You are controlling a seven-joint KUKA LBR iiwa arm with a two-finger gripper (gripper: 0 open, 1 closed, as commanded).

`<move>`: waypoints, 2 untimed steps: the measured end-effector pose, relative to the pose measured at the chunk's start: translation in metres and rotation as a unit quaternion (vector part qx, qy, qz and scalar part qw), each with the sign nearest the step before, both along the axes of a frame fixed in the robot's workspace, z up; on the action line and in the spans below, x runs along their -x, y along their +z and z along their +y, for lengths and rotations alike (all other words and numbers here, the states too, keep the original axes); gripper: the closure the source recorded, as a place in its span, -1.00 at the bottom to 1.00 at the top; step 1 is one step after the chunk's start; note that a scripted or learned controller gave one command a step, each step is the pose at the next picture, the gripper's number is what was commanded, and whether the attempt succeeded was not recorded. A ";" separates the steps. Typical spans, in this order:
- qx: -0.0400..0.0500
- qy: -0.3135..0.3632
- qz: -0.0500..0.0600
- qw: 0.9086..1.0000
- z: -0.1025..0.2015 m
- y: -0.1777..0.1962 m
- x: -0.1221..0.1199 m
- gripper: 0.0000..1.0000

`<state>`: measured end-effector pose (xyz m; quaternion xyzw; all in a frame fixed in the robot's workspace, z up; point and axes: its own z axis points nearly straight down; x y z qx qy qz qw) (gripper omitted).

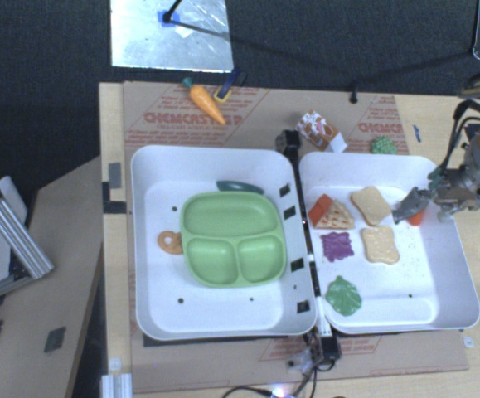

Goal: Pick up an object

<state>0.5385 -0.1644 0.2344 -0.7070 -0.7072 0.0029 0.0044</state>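
Pincer (411, 211) low by right bin's (459, 293) right edge, closed on small orange-red toy piece (417, 217) peeping between fingers; probably light, stiff, slippery plastic, best pinched across its narrow middle

Glossy white plastic bins (152, 222), smooth green plastic tray (233, 239)

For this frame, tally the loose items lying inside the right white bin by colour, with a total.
Tan: 2, the oval bread slice and the squarish toast piece
Orange-red: 1, the pizza wedge
Purple: 1, the flat purple piece
Green: 1, the leafy green piece
Total: 5
A small orange thing by the gripper is too hidden to count.
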 end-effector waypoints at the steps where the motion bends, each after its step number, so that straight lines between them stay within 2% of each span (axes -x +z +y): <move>1: 0.001 0.002 -0.006 1.000 0.000 0.006 -0.003 -1.00; 2: 0.001 0.001 -0.004 1.000 0.001 -0.056 -0.006 -1.00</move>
